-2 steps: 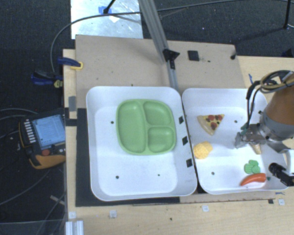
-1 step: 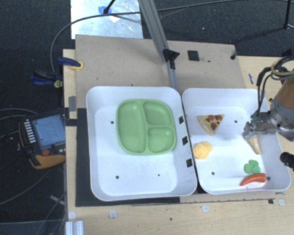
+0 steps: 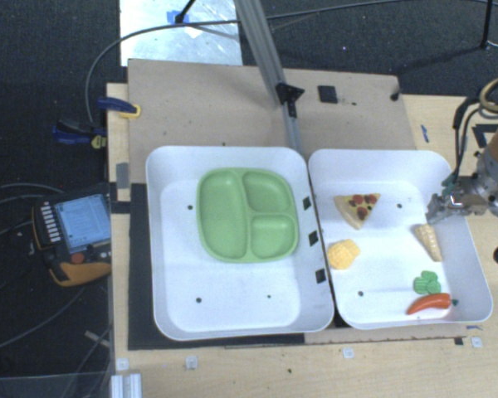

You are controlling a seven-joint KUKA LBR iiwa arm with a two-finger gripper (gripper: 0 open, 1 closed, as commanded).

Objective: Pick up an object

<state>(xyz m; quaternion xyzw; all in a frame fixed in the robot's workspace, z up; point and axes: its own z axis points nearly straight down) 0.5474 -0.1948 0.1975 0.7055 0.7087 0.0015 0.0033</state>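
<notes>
Where the arm enters at the right edge of the frame, its metallic gripper [image 3: 445,206] sits low over the right rim of the right-hand shallow white plastic bin [image 3: 373,168], just above a pale cone-shaped piece [image 3: 428,240]; whether the fingers are open or shut, or have hold of anything, cannot be told. That bin holds five small toy foods: a triangular pizza slice with red spots [image 3: 358,207] near its upper middle, a lumpy yellow corn-like piece [image 3: 343,254] at its left wall, the cone at the right, and at the lower right a knobbly green piece [image 3: 427,284] touching a smooth red-orange pepper-like piece [image 3: 429,303]. The left-hand white bin [image 3: 174,305] holds one smooth, light green, rounded three-compartment plate [image 3: 248,215]. Both bins rest on a brown board surface [image 3: 216,98].
</notes>
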